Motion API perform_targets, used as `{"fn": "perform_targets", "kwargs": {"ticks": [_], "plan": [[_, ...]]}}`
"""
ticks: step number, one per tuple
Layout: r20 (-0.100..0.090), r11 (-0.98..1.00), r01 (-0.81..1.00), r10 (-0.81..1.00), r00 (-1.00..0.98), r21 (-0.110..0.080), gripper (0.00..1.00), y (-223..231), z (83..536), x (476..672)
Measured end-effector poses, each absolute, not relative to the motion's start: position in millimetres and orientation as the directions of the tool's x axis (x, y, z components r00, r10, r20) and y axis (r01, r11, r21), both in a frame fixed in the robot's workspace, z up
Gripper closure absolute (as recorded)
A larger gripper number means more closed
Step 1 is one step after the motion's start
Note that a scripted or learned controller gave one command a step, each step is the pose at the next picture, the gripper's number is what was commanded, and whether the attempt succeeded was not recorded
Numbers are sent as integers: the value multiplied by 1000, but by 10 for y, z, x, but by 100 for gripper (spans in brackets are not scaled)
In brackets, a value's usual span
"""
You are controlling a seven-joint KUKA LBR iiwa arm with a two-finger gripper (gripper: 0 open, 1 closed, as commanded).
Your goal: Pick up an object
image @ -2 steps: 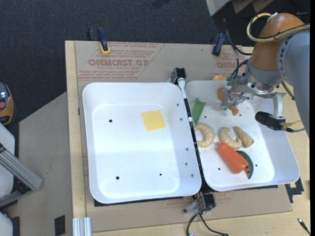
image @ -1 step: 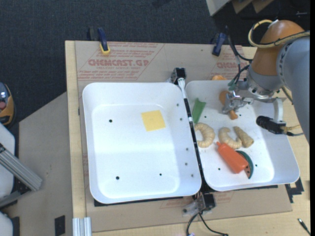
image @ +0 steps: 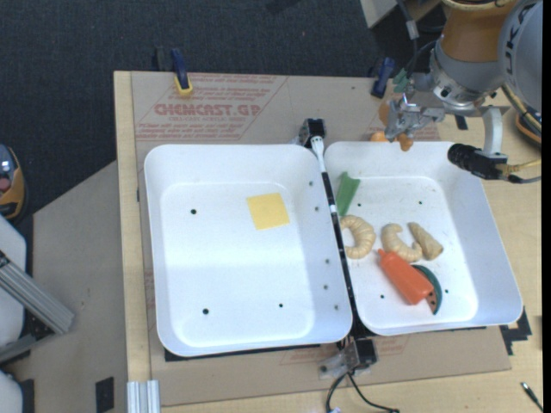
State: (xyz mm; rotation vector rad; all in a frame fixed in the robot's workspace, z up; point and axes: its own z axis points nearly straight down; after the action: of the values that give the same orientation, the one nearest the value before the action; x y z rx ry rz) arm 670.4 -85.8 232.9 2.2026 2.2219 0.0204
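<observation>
Bins sit side by side. Left bin (image: 172,317) holds a thin yellow square (image: 268,211), flat and hard to pinch. Right bin (image: 491,256) holds the orange carrot (image: 403,278), probably light and rigid; grasp mid-body. Gripper (image: 405,123) hovers above the far rim; jaw state cannot be determined.
</observation>
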Motion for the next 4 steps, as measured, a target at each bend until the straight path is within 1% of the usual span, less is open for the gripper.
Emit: {"fn": "perform_targets", "kwargs": {"ticks": [1, 2, 3, 4], "plan": [[-5, 1, 1000, 1000, -1, 21, 100, -1055, 3902, 6679], [2, 3, 1000, 1000, -3, -9, 100, -702, 3022, 6656], [3, 4, 1000, 1000, -4, -13, 100, -269, 1759, 6640], [0, 5, 1000, 1000, -5, 6, 100, 176, 2243, 6675]]}}
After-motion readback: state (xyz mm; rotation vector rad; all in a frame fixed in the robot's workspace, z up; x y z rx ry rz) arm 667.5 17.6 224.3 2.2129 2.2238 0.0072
